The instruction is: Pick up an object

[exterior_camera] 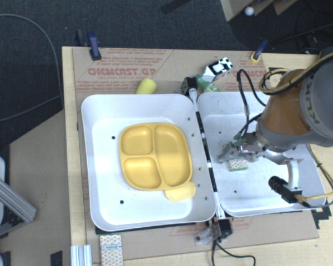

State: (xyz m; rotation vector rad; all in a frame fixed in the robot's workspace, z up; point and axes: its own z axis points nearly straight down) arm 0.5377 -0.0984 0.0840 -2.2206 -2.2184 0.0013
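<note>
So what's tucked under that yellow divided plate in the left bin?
A flat pale yellow piece sticks out from beneath the near right corner of the yellow three-compartment plate, lying on the white left bin. How far it runs underneath is covered by the plate, as is anything else there.

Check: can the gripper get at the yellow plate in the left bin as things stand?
Probably yes. The plate lies open, nothing on it. The gripper is low in the right bin, so it must lift over the rims between.
</note>
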